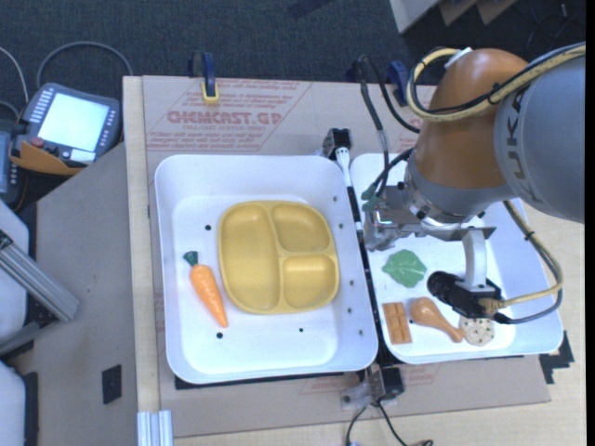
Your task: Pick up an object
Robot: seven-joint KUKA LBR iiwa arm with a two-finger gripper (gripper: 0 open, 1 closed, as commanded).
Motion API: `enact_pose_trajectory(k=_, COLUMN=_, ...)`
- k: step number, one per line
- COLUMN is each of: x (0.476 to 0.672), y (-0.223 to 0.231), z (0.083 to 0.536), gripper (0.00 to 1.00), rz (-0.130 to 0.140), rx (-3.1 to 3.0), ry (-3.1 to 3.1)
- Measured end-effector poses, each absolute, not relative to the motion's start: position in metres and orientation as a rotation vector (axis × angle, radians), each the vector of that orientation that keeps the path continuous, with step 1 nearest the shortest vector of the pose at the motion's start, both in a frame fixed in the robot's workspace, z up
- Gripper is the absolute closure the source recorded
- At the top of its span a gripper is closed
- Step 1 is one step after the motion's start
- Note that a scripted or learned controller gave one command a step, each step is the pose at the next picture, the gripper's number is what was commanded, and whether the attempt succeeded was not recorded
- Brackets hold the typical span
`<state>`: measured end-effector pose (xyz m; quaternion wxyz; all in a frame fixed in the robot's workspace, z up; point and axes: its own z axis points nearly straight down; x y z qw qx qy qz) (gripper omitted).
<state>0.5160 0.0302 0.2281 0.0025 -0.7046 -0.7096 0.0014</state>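
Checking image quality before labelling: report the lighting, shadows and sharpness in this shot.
Camera view: even, soft light; no harsh glare on the left bin; the yellow tray and carrot look sharp with faint shadows; the arm darkens part of the right bin.

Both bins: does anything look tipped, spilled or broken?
Nothing stands out. The yellow plate lies flat in the left bin beside the carrot; the leaf, drumstick and cracker lie apart, whole.
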Motion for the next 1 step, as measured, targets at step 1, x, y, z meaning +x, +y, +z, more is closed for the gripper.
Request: enact_pose_trajectory(k=1, x=0.5105, y=0.0805, z=0.213, gripper=1.0, rz=0.012, rx=-2.209, ry=-2.222)
